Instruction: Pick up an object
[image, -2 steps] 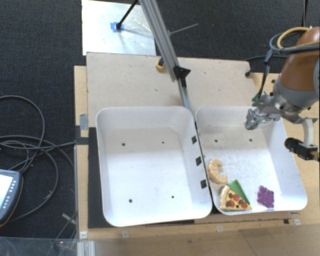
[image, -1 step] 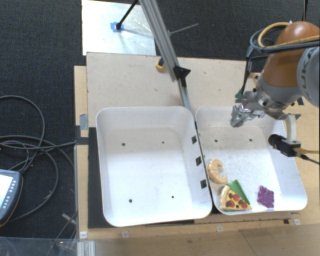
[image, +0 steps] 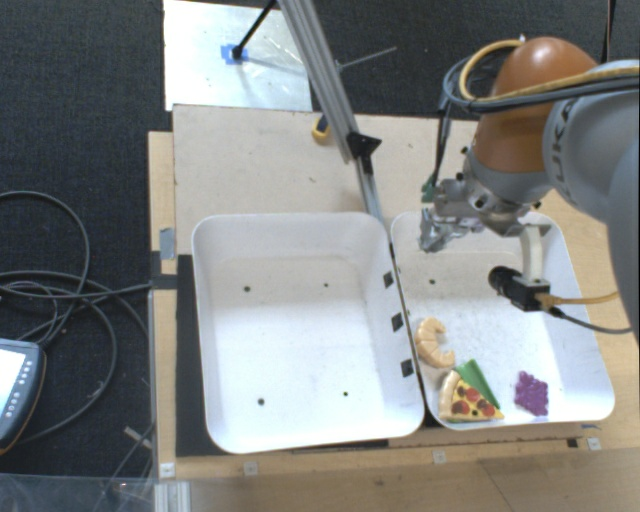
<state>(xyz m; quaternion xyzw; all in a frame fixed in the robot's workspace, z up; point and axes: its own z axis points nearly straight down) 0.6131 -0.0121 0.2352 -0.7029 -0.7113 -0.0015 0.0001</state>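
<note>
I see the metal gripper (image: 437, 237) over the right bin (image: 575, 300)'s far left corner; finger state I cannot tell. Curved tan croissant (image: 434, 342), flat pizza slice (image: 467, 399) and knobbly purple grape cluster (image: 531, 393) lie near the bin's front.

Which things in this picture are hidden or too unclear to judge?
- Gripper: small and blurred in the camera view; open or shut cannot be told.
- Green piece: partly hidden under the pizza slice toy.
- Right bin: its far wall is hidden by the arm.
</note>
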